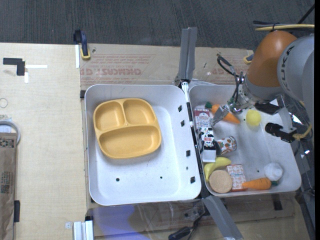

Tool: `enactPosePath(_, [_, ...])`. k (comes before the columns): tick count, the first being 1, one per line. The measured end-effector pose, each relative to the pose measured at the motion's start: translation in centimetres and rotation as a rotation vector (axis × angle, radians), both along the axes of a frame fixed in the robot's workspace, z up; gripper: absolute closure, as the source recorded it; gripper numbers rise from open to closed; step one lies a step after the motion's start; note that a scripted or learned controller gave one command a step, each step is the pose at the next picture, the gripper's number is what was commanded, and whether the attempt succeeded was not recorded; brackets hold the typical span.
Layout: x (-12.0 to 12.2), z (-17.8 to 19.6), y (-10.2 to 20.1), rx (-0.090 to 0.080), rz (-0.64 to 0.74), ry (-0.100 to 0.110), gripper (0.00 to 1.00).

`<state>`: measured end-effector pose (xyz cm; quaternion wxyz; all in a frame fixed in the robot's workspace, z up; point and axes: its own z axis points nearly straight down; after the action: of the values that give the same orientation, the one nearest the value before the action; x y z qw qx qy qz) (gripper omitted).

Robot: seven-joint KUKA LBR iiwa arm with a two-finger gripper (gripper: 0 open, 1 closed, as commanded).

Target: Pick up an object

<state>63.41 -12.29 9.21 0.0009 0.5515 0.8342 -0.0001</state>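
Note:
My gripper [223,113] hangs low over the far left part of the right bin [292,169]. It is right at a small orange carrot [231,117], which it partly covers. Beside it lie a yellow ball [253,117] to the right and a red and white carton [202,118] to the left. Closer to the front are a cow-patterned carton [206,137] and a small can [228,144] lying on its side.
The front of the right bin holds a banana [216,164], a round bun [220,182], a red box [235,175], a longer carrot [257,184] and a white lump [273,171]. A yellow divided plate [127,128] lies in the left bin [150,184].

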Motion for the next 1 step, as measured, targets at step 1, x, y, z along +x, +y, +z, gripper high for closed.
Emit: enactPosePath(1, [0.04,0.96,-0.06,0.000,-0.002,-0.001,1.00])
